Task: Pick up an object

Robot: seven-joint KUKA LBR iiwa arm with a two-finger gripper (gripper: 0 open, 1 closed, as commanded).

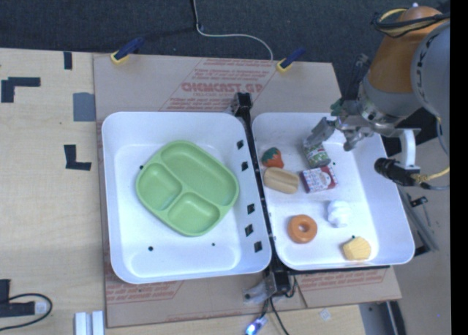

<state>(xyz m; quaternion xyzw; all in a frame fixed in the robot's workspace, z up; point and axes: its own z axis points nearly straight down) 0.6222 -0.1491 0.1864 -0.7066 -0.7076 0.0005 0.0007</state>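
My gripper [335, 136] hangs over the back of the right bin [380, 202], open, with nothing between its fingers. One grey finger [319, 133] hangs just above a small green-and-white can [316, 156]. Beside the can lies a red-and-white packet [319, 178]. A tan bread roll [281, 180] and a red-and-green fruit [272, 156] lie by the bin's left wall. Nearer the front are an orange donut [302, 229], a white lump [337, 213] and a yellow wedge [357, 249].
The left bin [124, 253] holds a green divided plate [188, 187]. A black divider with clips [252, 180] runs between the bins. The arm's orange band [395, 55] rises at the right, with a cable and black fitting [398, 169] over the right bin's rim.
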